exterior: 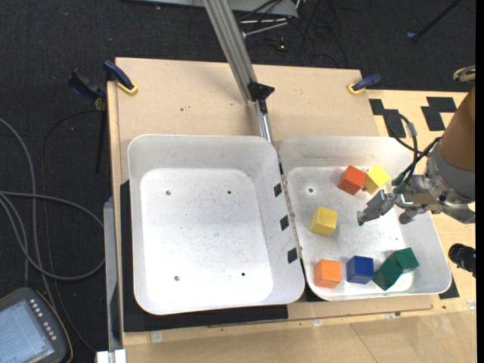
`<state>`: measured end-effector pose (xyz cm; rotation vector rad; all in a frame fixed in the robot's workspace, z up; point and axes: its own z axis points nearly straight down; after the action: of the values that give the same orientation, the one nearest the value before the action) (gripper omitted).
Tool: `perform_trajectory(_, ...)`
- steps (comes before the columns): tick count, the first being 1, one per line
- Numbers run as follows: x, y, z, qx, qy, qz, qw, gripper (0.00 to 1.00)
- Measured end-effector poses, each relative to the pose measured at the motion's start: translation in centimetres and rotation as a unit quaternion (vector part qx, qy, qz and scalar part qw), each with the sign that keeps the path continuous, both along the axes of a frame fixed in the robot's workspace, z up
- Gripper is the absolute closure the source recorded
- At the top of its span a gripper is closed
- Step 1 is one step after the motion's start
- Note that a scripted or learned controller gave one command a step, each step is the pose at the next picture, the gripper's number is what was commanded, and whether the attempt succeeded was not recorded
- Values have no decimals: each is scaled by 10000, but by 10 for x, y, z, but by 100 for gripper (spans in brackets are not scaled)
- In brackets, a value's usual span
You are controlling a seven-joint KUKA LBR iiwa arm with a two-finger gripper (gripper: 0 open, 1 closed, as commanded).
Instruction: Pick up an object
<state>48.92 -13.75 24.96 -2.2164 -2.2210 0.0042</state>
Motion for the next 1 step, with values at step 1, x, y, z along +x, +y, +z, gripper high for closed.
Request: perform_trajectory(1, 1, 0, 2, -5, -23, -10, 10000, 0)
